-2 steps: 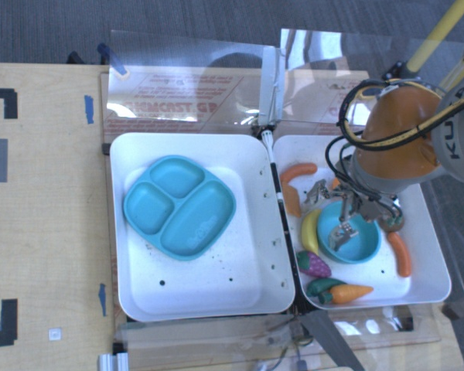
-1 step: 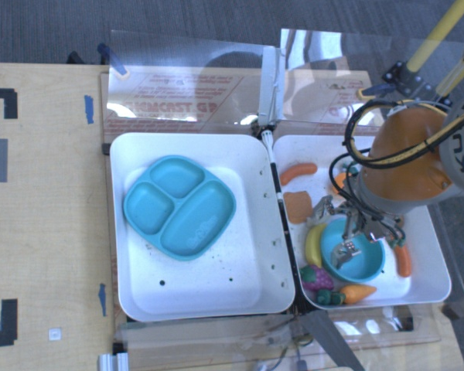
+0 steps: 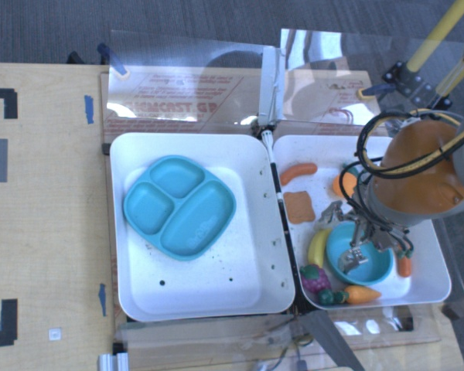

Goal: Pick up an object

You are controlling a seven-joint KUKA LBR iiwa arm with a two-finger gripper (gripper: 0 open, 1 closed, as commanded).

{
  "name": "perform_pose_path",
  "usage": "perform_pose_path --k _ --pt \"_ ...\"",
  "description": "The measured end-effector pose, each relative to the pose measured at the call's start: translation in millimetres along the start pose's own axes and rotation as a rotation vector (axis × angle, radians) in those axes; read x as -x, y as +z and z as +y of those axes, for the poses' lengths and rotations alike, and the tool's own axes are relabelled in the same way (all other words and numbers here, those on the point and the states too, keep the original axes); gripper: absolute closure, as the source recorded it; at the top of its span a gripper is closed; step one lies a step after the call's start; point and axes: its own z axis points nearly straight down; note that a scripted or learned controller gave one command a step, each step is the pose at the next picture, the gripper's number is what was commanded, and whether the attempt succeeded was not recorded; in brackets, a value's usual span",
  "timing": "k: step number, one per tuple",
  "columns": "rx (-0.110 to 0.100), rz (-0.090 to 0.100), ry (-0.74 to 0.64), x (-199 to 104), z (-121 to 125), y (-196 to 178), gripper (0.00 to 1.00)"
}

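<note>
End effector [image 3: 361,247] directly over blue bowl [image 3: 369,267], right bin [image 3: 433,280].

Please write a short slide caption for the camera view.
The gripper hangs over a blue bowl among toy foods in the right bin; a blue divided plate lies in the left bin.

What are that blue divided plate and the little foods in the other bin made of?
The blue divided plate looks like moulded plastic: one even colour, rounded compartment edges, a soft sheen. The toy foods, such as the sausage, banana and carrot, also look plastic, with bright flat colours and smooth surfaces, though rubber is possible. The brown toast slice looks matte; its material is unclear.
</note>
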Motion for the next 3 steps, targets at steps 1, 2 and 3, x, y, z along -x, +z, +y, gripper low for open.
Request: perform_pose_path --k 1,2,3 --pt "-0.007 -0.009 0.168 -7.5 1.3 -2.6 0.0" --pt "-0.005 -0.001 0.213 -2.6 5.8 -1.3 0.0" --pt "-0.004 -0.013 0.212 -9.2 1.6 -2.5 0.0"
